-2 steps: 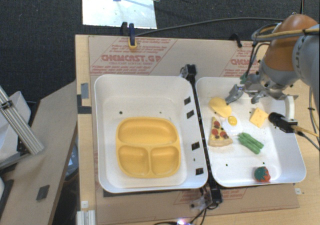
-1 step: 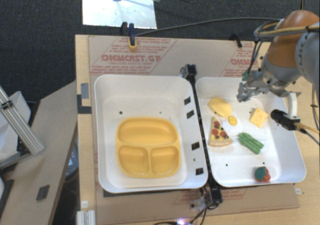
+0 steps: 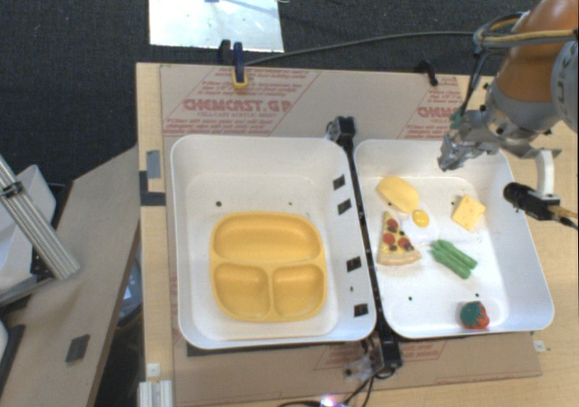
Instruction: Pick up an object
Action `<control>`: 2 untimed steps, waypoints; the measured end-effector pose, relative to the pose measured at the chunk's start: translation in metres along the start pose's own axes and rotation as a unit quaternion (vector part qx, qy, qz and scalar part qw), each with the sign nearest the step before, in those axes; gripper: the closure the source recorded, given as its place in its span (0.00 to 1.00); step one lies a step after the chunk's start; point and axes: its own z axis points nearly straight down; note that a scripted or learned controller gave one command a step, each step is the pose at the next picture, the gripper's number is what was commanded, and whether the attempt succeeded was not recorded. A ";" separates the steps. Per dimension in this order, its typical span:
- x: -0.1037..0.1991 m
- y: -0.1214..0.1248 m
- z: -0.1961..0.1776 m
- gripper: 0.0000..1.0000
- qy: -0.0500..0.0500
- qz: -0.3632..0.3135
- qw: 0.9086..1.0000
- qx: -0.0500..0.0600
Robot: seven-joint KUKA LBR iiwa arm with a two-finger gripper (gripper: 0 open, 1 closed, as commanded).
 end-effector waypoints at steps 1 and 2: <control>0.000 0.001 -0.021 1.00 0.000 0.000 1.000 0.001; 0.050 -0.016 -0.034 1.00 0.002 -0.002 1.000 0.002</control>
